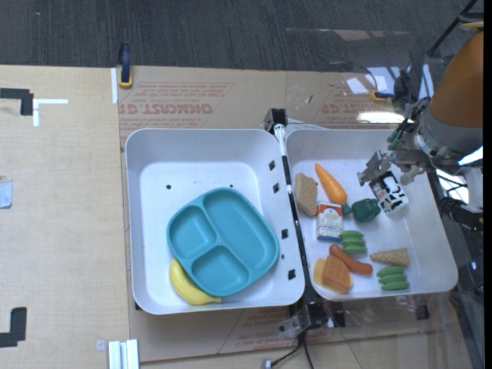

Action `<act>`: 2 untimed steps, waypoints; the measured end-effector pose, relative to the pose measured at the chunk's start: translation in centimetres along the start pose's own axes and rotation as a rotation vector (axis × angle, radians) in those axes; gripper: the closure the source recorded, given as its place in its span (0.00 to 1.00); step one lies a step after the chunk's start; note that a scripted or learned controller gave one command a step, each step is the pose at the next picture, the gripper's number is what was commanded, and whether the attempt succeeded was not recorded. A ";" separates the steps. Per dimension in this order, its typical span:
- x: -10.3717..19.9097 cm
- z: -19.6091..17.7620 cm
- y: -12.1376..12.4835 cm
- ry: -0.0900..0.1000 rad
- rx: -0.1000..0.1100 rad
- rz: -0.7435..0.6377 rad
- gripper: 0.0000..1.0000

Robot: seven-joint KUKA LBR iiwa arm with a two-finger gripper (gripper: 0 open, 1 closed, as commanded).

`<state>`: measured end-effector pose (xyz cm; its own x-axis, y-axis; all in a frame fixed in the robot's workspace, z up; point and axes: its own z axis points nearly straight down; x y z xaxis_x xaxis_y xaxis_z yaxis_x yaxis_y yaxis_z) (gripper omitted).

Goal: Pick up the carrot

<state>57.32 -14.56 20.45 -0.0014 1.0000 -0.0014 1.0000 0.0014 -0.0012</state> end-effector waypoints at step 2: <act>4.7 9.2 4.0 -0.002 0.000 -0.010 1.00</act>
